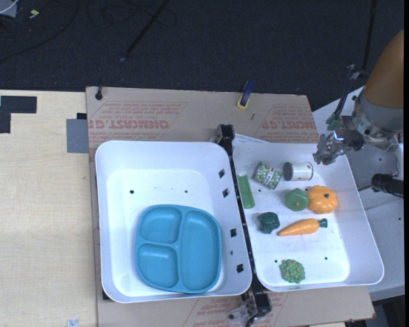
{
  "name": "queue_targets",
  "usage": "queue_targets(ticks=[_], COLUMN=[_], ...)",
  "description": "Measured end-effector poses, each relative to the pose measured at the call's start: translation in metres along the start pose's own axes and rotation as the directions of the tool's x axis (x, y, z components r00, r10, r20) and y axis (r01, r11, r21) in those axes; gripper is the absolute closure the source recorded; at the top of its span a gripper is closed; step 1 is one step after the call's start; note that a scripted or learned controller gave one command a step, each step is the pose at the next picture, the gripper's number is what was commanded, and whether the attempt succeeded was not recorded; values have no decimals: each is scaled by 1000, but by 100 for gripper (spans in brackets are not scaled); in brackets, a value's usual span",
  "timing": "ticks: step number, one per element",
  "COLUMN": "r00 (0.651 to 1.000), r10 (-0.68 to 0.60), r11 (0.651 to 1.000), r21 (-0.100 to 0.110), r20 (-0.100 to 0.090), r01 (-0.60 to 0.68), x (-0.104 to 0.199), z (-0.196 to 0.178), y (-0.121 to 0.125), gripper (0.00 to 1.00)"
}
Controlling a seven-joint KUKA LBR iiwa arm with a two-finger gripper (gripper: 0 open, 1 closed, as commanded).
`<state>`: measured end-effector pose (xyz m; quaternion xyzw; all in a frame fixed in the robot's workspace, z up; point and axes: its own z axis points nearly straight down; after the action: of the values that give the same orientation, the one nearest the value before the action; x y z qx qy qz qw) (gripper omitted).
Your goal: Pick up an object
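Bins are sitting side by side, two of them, shallow and white. One glossy blue three-compartment plate (178, 248) is lying in the left bin (116, 176). Seven toy foods are lying in the right bin (358, 251): a green stick (246, 191), a patterned can (266, 174), a small jar (299, 172), a green pepper (296, 199), an orange pumpkin (322, 199), broccoli (268, 221), bumpy peas (292, 271), plus a smooth carrot (303, 227) pointing its tip toward the divider. Whether the gripper (327, 148), hovering at the bin's far right corner, is parted I cannot tell.

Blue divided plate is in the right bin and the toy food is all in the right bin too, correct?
Not quite. The camera view shows the blue divided plate in the left bin. The toy food, such as the carrot, is in the right bin as you said.
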<state>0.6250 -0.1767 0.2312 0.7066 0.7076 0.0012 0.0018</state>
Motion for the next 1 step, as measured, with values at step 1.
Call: queue_targets(ticks=[1], r00=[1000], r10=[-2], r11=[1000], r21=[8], r20=[-3], r01=[2], x=[29], z=[-9], y=[-41], gripper=[100])
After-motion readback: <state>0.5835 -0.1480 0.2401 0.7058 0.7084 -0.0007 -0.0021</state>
